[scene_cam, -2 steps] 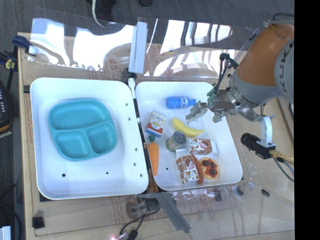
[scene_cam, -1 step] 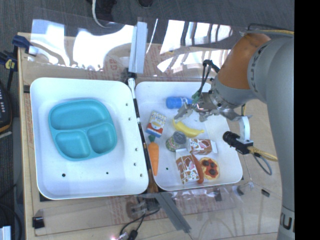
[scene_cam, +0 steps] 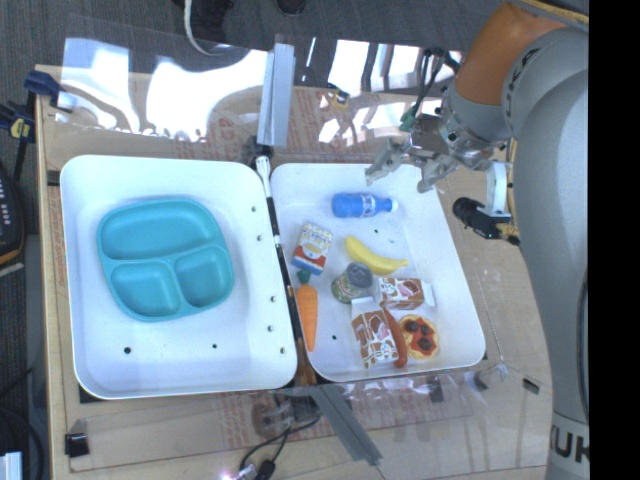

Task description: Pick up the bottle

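Note:
A small blue bottle (scene_cam: 362, 205) with a white cap lies on its side near the back of the right bin (scene_cam: 452, 268). My gripper (scene_cam: 406, 171) hangs above the bin's back edge, up and to the right of the bottle. Its two fingers are spread apart with nothing between them.
The right bin also holds a banana (scene_cam: 376, 255), a small carton (scene_cam: 312, 248), a carrot (scene_cam: 307, 315), a tin can (scene_cam: 352, 283), snack packets (scene_cam: 375, 336) and a pizza slice (scene_cam: 419, 336). A turquoise divided tray (scene_cam: 165, 256) sits in the left bin (scene_cam: 80, 348).

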### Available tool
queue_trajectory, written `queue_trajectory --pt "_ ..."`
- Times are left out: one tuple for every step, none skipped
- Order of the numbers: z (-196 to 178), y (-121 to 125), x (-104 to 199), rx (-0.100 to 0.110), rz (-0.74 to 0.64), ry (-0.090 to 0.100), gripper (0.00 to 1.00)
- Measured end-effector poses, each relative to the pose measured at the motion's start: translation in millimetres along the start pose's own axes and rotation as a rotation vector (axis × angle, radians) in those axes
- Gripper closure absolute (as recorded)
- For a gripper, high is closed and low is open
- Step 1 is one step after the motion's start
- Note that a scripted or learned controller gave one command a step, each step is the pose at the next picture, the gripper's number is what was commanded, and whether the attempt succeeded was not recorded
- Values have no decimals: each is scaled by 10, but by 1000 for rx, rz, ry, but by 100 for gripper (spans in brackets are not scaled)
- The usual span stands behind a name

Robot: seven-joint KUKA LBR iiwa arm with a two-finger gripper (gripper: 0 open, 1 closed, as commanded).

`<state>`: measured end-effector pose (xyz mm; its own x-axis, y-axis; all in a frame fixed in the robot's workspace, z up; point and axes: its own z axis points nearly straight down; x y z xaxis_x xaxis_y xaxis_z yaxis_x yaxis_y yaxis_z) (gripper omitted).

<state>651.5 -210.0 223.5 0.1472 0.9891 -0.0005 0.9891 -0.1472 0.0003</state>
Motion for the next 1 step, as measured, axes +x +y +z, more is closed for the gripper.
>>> queue_trajectory --pt "1311 51 97 0 -50 0 0"
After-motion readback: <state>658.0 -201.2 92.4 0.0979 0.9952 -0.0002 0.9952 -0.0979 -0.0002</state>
